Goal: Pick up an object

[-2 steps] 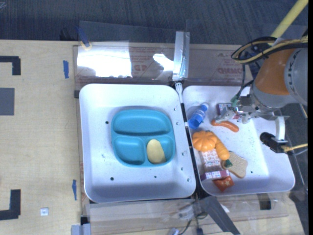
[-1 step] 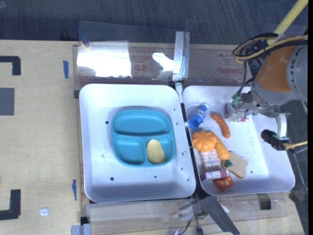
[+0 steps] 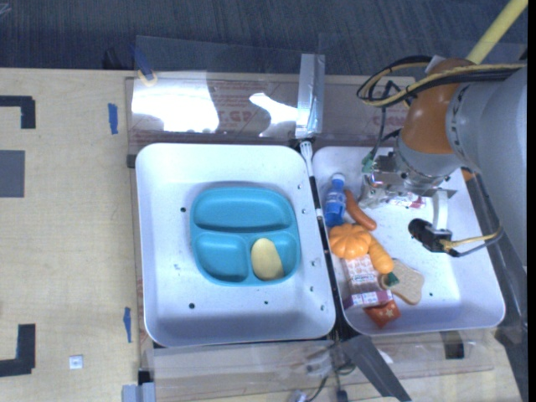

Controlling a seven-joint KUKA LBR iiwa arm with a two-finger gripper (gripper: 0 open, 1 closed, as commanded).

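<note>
Hovering over the right bin (image 3: 477,296), far side: the hand (image 3: 394,187), grip state cannot be told, nothing seen in it. Just left and nearer: blue bottle (image 3: 335,198), carrot (image 3: 360,213), pumpkin (image 3: 349,241), packet (image 3: 362,281), toast (image 3: 408,283). Left bin (image 3: 159,249): blue tray (image 3: 226,224) holding a lemon (image 3: 266,259). Judged: pick not yet made.

The arm's wrist hides the hand (image 3: 400,188), and the arm (image 3: 494,115) runs off the right edge.
</note>
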